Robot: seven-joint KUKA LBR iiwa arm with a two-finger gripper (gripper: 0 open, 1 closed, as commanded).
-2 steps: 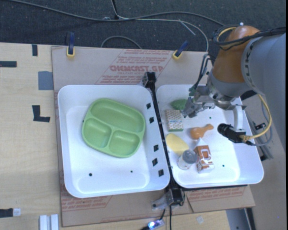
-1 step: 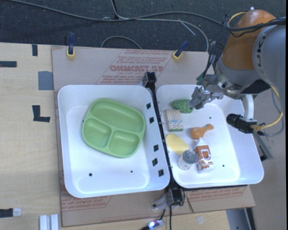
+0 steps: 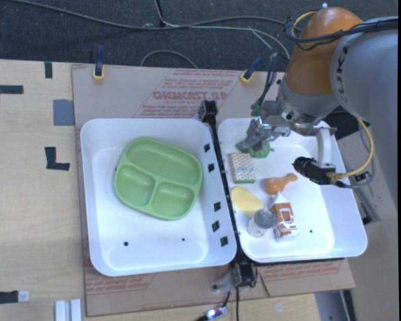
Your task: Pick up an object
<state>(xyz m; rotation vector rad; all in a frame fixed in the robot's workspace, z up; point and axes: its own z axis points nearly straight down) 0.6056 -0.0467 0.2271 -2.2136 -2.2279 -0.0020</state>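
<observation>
Gripper [image 3: 259, 136] over right bin [image 3: 344, 229] | touching small green object [image 3: 255, 148]

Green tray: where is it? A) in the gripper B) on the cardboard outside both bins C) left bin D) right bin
C: the green tray, with its three compartments, lies flat in the left bin, while the gripper hangs over the small items in the right bin.
</observation>
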